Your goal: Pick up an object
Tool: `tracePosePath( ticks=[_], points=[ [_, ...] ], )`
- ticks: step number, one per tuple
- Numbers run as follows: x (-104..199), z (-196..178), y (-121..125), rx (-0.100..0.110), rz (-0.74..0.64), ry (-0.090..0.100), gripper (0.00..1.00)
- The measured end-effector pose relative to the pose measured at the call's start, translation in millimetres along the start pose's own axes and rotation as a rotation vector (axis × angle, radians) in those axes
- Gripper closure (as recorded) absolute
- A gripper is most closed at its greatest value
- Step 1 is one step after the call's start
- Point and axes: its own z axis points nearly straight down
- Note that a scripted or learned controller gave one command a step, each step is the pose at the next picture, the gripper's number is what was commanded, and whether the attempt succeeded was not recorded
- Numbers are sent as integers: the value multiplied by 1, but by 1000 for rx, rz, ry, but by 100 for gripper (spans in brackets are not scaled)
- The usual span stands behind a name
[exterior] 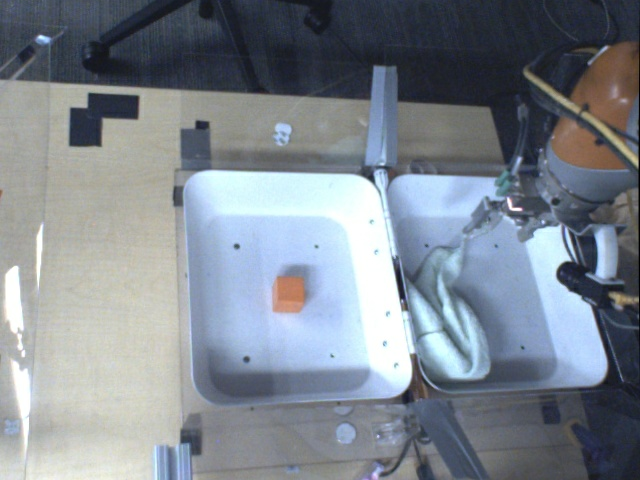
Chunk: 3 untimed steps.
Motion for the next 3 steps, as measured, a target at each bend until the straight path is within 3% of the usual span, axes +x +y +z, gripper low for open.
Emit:
tracePosePath(
  ticks=[1,2,3],
  points=[
    [1,122,-1,-4,-161,-1,0],
    [2,111,1,-8,-163,-1,100],
    [47,8,14,-3,-104,0,100]
  ],
)
